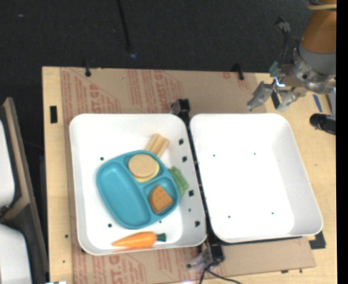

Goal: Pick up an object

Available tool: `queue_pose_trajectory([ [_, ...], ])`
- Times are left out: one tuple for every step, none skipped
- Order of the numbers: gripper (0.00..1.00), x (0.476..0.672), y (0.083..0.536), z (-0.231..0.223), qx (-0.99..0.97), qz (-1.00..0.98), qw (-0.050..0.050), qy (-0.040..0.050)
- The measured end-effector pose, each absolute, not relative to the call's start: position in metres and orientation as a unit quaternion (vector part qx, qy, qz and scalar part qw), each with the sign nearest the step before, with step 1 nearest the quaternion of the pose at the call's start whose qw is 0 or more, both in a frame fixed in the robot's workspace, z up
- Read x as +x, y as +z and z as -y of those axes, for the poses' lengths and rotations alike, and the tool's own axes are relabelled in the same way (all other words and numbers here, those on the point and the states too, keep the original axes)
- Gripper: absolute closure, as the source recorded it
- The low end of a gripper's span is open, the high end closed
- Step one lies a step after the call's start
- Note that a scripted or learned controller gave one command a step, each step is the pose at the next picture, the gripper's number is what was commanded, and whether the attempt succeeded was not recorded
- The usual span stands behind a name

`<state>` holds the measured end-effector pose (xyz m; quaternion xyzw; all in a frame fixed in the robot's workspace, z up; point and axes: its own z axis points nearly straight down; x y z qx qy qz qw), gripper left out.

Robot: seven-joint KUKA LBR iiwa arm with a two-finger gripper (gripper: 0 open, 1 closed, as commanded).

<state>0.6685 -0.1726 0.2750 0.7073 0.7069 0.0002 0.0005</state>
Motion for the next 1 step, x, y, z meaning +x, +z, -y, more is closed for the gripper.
queue_pose_trajectory([
  [0.0,0.6884,0.2207,0.1957,0.708,-0.706,-0.001,-0.0012],
])
